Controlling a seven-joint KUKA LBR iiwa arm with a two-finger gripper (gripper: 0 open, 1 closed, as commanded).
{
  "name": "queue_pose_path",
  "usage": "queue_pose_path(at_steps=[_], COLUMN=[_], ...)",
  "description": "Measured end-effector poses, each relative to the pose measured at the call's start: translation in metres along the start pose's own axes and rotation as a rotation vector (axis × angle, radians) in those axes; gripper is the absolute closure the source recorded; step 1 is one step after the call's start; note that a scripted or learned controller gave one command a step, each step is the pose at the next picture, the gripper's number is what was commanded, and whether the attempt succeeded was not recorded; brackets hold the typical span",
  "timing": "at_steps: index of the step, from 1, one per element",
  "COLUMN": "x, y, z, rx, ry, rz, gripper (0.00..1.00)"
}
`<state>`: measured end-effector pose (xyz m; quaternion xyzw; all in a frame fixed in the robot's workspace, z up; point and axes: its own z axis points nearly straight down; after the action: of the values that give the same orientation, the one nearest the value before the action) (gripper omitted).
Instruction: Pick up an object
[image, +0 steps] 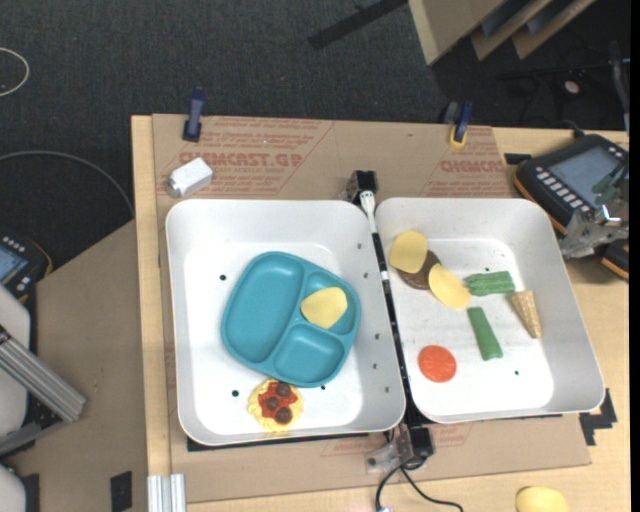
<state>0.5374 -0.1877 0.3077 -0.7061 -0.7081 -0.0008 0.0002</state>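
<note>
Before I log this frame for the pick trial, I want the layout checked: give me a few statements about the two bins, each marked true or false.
1. The blue divided plate lies in the left bin. True.
2. A yellow piece lies in one compartment of that plate. True.
3. The red-orange disc lies on the blue plate. False: it lies on the floor of the right bin.
4. Two green pieces, and, lie in the right bin. True.
5. The small pizza toy is in the right bin. False: it lies in the left bin, by the plate's near edge.
</note>
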Motion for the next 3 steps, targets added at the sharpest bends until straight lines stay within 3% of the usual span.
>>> queue_pose_path(at_steps=[1, 2, 3], x=[-0.037, 0.012, -0.039], y=[0.048, 0.029, 0.016], z=[0.074, -0.002, 0.024], rx=[0.004, -0.008, 0.004], ry=[-0.002, -0.003, -0.003], rz=[0.004, -0.002, 0.008], gripper=[1.0, 1.0, 1.0])
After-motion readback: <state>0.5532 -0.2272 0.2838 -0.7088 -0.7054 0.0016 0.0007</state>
